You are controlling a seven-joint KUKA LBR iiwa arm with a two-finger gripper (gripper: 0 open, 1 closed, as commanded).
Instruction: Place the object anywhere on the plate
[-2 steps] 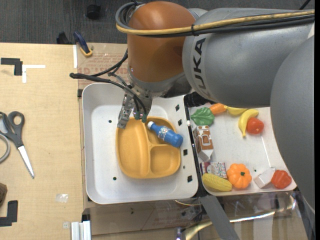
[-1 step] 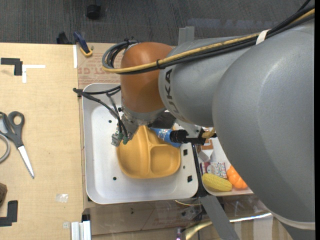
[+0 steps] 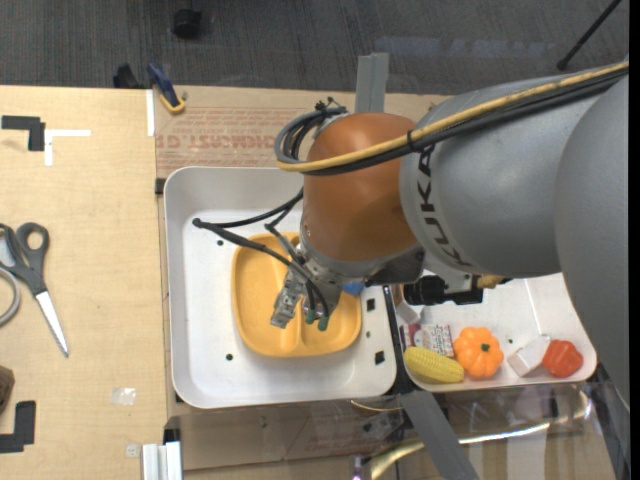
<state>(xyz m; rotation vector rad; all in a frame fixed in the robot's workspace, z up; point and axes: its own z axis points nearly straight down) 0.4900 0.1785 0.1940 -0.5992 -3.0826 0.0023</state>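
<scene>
Steel scissors with grey handles (image 3: 35, 278) flat near the worktop's left edge. In the left white bin (image 3: 195, 368), a yellow plastic divided plate (image 3: 255, 303). Over its middle, claw (image 3: 300, 311) hanging fingers-down (spread or pinched, cannot tell). At the near edge of the right white bin (image 3: 585, 343): yellow toy corn cob (image 3: 432, 366), small orange toy pumpkin (image 3: 478, 352) just beside, white block (image 3: 528, 355), red toy pepper (image 3: 562, 358).
</scene>
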